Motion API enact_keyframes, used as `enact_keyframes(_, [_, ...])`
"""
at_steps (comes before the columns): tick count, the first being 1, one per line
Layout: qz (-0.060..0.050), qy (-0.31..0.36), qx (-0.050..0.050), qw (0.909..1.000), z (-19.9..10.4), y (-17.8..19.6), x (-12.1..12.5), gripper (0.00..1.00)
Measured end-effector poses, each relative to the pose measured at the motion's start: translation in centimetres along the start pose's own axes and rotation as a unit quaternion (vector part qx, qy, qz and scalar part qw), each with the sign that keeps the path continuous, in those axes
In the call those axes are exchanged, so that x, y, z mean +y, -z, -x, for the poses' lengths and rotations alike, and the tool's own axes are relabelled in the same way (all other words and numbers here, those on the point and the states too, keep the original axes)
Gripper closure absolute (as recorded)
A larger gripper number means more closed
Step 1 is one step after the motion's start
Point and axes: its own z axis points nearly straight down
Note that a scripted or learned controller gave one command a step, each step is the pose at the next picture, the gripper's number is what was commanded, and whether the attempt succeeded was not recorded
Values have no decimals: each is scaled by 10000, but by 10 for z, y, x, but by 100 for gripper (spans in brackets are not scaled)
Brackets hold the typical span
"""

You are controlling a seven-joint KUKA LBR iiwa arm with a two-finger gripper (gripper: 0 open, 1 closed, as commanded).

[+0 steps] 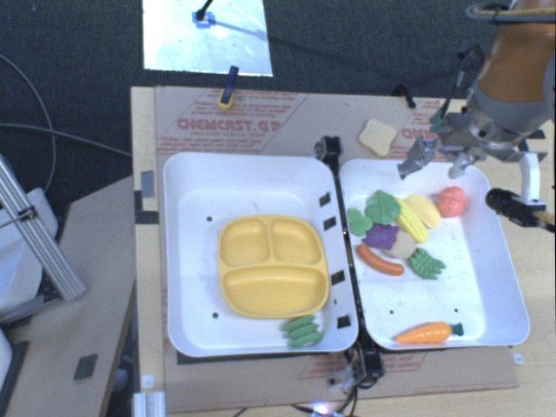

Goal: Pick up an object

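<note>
Claw (440, 157) hovering over the right bin's (499, 298) far rim, fingers apart, nothing between them. Nearest candidate: pink round toy (452, 201), just below and slightly right of the claw, inside that bin, no long axis. "CHEMCAST" legible, printed red on the desk's board (228, 125).

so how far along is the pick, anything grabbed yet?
Done: nothing looks picked yet. In hand: the gripper hangs above the right bin's far rim, nothing visible between its fingers. Left: the whole grasp. The toy food pile, tomato and carrot lie in the bin; the yellow tray sits in the left bin.
</note>
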Motion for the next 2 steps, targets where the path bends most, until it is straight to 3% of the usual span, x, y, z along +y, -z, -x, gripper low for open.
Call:
enact_keyframes(1, [103, 19, -15, 9999, -3, 181, 3, 0])
enact_keyframes(2, [65, 14, -9, 10000, 0, 273, -44, 0])
